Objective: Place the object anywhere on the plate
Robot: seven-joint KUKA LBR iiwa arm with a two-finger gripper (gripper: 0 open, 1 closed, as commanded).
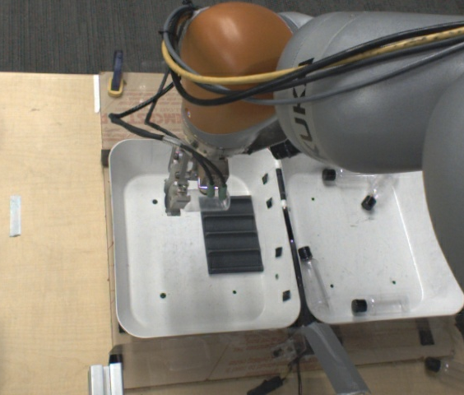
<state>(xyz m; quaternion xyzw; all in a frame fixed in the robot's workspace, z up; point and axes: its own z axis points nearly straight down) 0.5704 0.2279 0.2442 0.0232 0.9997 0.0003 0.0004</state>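
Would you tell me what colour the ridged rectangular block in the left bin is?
The block is dark grey to black, seen clearly in the camera view.

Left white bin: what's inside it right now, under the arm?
In the left white bin lies a dark ribbed rectangular block, flat near the middle. The hand hangs at the block's upper left end. The grey arm covers the bin's top edge, so anything there is hidden.

From my remote seat I see the arm (339, 72) reaching in over the left bin (133, 303), its gripper (191, 189) low near the bin's back edge, just beside a dark ribbed block (234, 237) lying mid-bin.
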